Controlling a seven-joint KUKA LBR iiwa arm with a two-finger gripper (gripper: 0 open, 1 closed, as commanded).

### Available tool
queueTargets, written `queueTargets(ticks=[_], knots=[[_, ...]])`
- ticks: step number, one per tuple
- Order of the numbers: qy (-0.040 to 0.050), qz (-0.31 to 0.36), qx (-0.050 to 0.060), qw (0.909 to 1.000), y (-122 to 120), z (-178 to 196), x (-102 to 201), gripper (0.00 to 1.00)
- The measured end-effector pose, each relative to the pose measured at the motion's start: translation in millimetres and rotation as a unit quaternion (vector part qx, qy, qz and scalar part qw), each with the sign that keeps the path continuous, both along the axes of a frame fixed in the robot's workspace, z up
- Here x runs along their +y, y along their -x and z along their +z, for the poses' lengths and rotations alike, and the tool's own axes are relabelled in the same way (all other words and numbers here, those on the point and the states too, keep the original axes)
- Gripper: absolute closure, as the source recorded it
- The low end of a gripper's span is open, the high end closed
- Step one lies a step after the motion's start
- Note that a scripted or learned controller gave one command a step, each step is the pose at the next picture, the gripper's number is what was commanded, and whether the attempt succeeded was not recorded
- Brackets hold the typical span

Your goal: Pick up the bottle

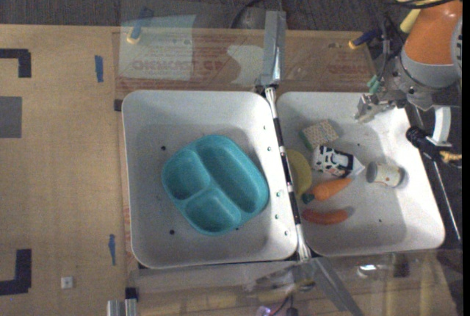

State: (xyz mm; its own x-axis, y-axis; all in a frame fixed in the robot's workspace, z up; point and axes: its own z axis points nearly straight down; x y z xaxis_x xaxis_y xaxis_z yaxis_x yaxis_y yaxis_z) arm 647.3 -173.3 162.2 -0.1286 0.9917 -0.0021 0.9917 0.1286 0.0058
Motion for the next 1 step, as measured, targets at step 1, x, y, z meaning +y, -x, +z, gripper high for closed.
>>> queueTargets(ticks=[1], knots=[[-0.0008,-0.218,0.002,0.976,5.7,118.5,43.9,1.0]])
